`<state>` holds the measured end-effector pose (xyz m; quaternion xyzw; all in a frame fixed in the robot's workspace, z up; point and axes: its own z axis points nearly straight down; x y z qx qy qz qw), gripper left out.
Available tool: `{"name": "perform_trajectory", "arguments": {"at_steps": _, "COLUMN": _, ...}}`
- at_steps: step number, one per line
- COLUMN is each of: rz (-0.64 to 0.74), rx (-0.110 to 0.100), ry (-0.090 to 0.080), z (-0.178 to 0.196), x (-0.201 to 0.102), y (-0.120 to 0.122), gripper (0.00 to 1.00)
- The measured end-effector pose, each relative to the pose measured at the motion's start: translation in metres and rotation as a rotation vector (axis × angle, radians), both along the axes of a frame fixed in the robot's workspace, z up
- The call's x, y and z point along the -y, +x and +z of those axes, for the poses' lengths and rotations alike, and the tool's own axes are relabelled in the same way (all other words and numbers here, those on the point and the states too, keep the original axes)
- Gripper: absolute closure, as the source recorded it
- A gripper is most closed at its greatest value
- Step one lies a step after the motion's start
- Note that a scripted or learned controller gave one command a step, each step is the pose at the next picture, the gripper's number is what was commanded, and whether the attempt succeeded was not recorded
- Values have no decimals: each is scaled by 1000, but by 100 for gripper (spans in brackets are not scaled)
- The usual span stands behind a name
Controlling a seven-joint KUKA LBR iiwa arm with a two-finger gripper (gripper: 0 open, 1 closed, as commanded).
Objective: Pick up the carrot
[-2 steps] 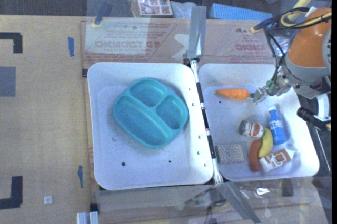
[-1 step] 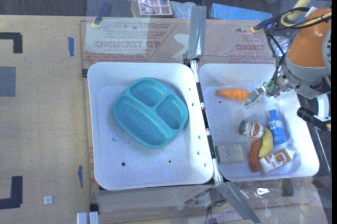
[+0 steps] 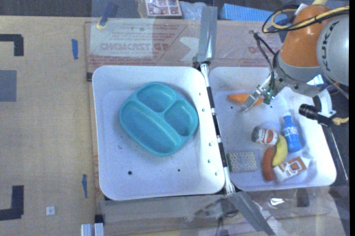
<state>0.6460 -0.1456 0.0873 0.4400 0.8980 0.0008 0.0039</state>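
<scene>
Carrot (image 3: pixel 239 98) lying flat in right bin (image 3: pixel 327 174), near its upper-left corner, orange, unlifted. End effector (image 3: pixel 256 99) just right of carrot, tips low at bin floor; finger state cannot be told. Further from carrot toward bin's near side: small can (image 3: pixel 265 135), blue bottle (image 3: pixel 292 133), banana (image 3: pixel 280 150), grey sponge (image 3: pixel 243 161). Labels on these too small to read. Teal divided plate (image 3: pixel 159 118) in left bin (image 3: pixel 111 174), left of carrot.

The gripper (image 3: pixel 256 99) sits low in the right bin (image 3: pixel 327 174), tips just beside the carrot (image 3: pixel 239 98), maybe touching; blue tray (image 3: pixel 158 118) left.
</scene>
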Motion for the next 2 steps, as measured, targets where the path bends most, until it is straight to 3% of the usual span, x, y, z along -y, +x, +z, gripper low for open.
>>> {"name": "perform_trajectory", "arguments": {"at_steps": 1, "rz": -2, "rx": 6, "ry": 0, "z": 12, "x": 1, "y": 1, "gripper": 100}}
{"name": "perform_trajectory", "arguments": {"at_steps": 2, "rz": 89, "rx": -4, "ry": 1, "z": 98, "x": -91, "y": 12, "gripper": 100}}
